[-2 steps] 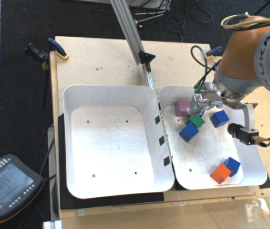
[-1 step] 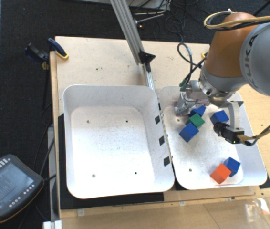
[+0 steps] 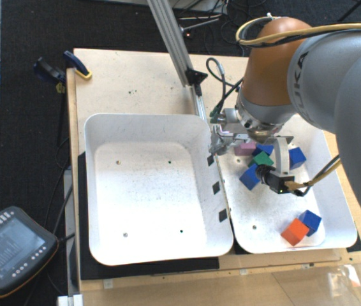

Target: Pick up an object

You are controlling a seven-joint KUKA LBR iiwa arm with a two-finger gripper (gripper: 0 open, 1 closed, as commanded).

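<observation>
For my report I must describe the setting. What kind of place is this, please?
Most likely a robotics lab or test cell. A big grey robot arm works over two white bins on a wooden bench, a handheld control pad lies nearby, and cables run across the dark floor.

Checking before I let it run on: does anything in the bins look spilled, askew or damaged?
Nothing stands out. The blocks sit loose in the right bin: a cluster under the gripper, plus an orange block and blue block touching near the front.
</observation>
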